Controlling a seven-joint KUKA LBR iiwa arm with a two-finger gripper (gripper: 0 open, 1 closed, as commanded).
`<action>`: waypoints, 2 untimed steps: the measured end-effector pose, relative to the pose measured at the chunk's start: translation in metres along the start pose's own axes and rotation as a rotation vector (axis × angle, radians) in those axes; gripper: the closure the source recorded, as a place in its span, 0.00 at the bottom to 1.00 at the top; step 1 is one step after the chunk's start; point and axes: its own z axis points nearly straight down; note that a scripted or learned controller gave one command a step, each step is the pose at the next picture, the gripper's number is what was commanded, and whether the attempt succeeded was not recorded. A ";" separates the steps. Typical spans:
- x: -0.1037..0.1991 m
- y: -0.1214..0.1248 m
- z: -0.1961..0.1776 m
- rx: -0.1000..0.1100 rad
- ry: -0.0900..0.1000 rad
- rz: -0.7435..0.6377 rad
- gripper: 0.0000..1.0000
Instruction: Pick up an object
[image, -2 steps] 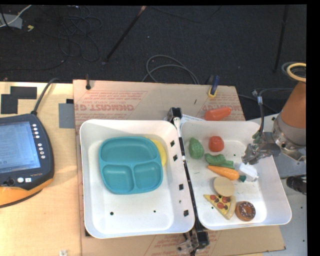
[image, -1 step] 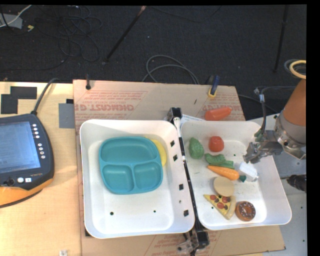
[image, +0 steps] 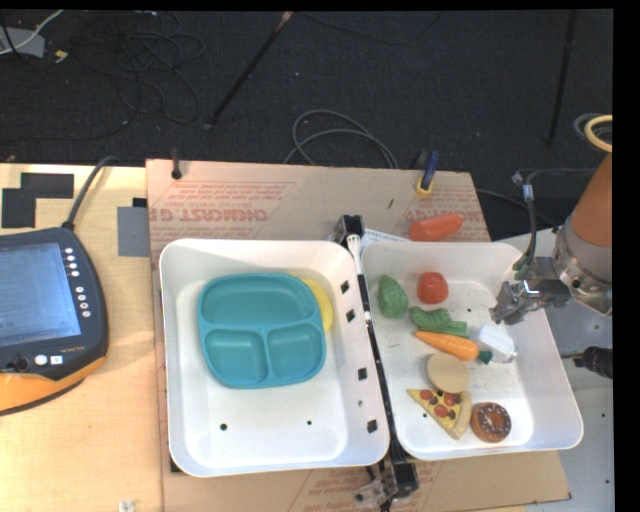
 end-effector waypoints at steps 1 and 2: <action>-0.001 0.000 -0.009 0.001 0.001 0.000 1.00; -0.001 0.000 -0.019 0.003 0.002 -0.002 1.00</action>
